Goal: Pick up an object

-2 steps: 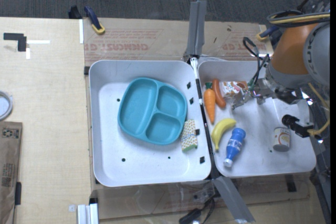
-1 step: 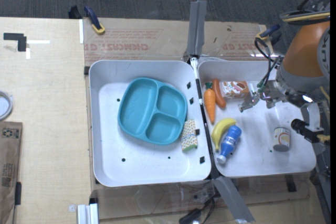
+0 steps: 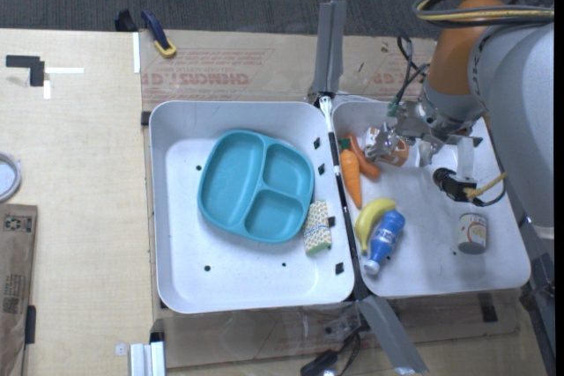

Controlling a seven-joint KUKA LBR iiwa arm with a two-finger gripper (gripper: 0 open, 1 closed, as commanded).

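- My gripper (image 3: 394,139) is low over the far end of the right bin (image 3: 493,269), down among the things there; I judge the pick is at the grasp, with no lift yet
- I cannot tell how my gripper is set, or whether anything is caught; a small orange-and-white item (image 3: 390,151) sits right at it, touching or just beside, and that looks like my target
- Done, as I judge it: the reach into the bin; left: a sure hold, then the lift clear of the bin
- Count in the right bin: two carrots, a long one (image 3: 352,177) by the divider and a shorter one (image 3: 364,161) just beside it; one banana (image 3: 371,218); one blue bottle (image 3: 383,240) lying against the banana; one small can (image 3: 473,233) well apart toward the right wall; the one item at my gripper
- Count in the left bin (image 3: 176,277): one blue plate (image 3: 256,185) with three compartments; one sponge (image 3: 317,227) touching its near right edge
- Two bins in all; one arm
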